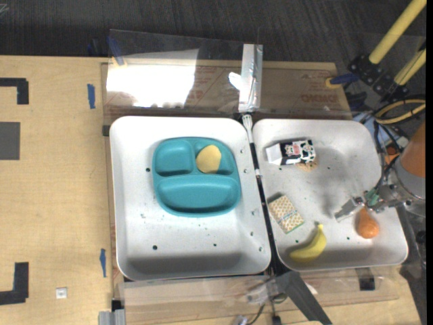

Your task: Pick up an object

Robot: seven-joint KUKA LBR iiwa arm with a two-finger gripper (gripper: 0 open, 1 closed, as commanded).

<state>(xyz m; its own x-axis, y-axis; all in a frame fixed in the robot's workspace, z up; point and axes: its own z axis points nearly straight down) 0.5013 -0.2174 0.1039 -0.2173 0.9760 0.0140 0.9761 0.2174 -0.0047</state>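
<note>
In the right bin, near its right wall, an orange lies just beside the end effector, which is low over the floor. Nothing is lifted yet; the grasp is still to come. A banana, card packet and small box lie apart. End effector state: cannot tell, blurred; the arm is cut off at the frame edge.
</note>
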